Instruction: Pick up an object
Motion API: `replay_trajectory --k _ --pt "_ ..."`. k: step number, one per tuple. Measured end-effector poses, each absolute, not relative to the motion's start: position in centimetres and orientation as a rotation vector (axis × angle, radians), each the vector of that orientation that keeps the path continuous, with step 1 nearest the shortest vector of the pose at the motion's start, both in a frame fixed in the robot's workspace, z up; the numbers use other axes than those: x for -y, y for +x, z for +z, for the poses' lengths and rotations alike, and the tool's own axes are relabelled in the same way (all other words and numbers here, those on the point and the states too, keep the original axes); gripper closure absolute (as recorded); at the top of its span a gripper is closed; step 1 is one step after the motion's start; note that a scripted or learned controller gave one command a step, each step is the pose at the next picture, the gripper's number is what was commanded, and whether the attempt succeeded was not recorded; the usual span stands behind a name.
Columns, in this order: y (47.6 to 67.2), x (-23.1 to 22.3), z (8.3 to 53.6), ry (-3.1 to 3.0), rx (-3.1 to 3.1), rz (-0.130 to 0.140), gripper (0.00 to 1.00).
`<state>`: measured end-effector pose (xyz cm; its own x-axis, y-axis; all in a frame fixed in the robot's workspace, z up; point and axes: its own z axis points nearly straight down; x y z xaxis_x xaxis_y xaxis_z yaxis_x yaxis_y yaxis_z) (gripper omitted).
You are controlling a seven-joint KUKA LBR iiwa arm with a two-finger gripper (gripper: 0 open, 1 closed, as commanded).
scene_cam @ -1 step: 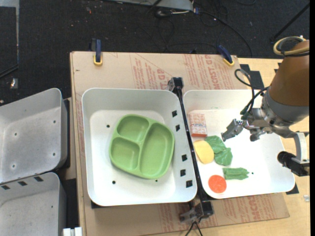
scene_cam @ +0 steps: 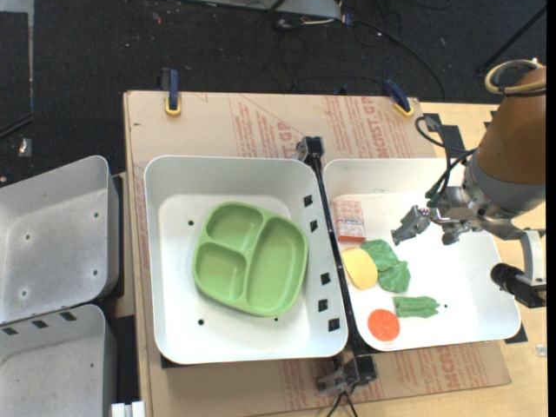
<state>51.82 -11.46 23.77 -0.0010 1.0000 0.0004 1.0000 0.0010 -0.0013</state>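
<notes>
My two-finger gripper (scene_cam: 412, 230) is over the right shallow white bin (scene_cam: 486, 320), upper-middle area, reaching in from the right. Fingers are dark and seen at a slant, so can't tell if spread or pressed together; nothing visible between them.

Candidates, all in the right bin, left half:
- small white/red printed packet (scene_cam: 349, 217) flat by the bin's left wall, well left of gripper
- yellow rounded plastic piece (scene_cam: 360, 268) just below the packet
- crumpled green leafy piece (scene_cam: 387, 264) touching the yellow one's right side, just below-left of the fingertips
- smaller green leafy piece (scene_cam: 416, 307) lower, apart from the others
- orange-red round disc (scene_cam: 383, 325) near the front edge

Left bin (scene_cam: 165, 259): light-green three-compartment plastic tray (scene_cam: 251, 258), sitting centre, tilted slightly.
</notes>
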Motion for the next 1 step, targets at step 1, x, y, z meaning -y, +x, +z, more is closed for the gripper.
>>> replay_trajectory --k 1 --pt "51.21 11.34 19.3 -2.22 2.217 0.005 0.0"
